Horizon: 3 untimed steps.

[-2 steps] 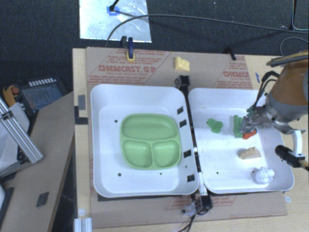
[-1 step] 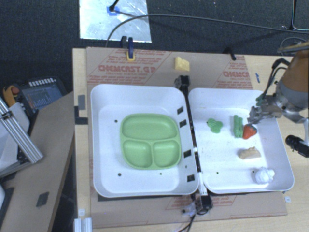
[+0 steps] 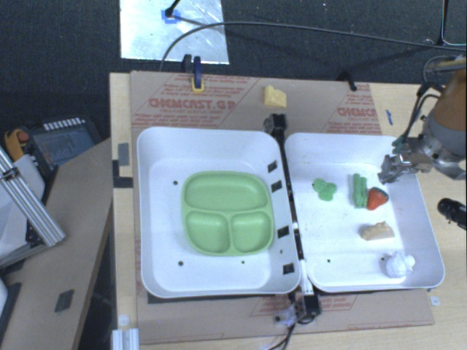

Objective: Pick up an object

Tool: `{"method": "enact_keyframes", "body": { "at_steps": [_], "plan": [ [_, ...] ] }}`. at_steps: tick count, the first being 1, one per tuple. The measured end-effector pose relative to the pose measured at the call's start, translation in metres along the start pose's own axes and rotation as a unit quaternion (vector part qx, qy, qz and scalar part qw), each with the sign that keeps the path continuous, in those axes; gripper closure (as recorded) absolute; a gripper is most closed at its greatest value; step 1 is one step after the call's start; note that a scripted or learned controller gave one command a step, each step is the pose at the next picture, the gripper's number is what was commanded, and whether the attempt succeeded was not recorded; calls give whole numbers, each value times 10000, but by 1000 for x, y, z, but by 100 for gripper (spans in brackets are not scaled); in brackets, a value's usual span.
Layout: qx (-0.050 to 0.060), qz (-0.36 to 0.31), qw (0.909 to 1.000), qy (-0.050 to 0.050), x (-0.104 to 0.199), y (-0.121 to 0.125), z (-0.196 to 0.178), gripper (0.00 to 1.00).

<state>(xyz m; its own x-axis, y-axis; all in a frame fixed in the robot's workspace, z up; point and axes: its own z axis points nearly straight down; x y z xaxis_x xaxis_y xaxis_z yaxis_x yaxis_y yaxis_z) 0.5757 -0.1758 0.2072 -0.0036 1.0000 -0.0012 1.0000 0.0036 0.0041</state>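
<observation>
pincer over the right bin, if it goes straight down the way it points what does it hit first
Most likely the red and green toy vegetable, which lies just below-left of the pincer in the camera view. Depth is unclear from this slanted view, so it could instead land on bare floor of the right bin beside it.

I see my arm [image 3: 446,133] as a rounded grey body with an orange band above the wrist. A thin dark cable [image 3: 417,115] runs alongside it. The gripper [image 3: 394,168] is grey metal.
</observation>
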Motion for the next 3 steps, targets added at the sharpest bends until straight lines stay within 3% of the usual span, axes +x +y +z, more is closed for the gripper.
{"method": "enact_keyframes", "body": {
  "at_steps": [3],
  "plan": [
    [7, -33, 10000, 15, 147, -20, -16, 100]
  ]
}}
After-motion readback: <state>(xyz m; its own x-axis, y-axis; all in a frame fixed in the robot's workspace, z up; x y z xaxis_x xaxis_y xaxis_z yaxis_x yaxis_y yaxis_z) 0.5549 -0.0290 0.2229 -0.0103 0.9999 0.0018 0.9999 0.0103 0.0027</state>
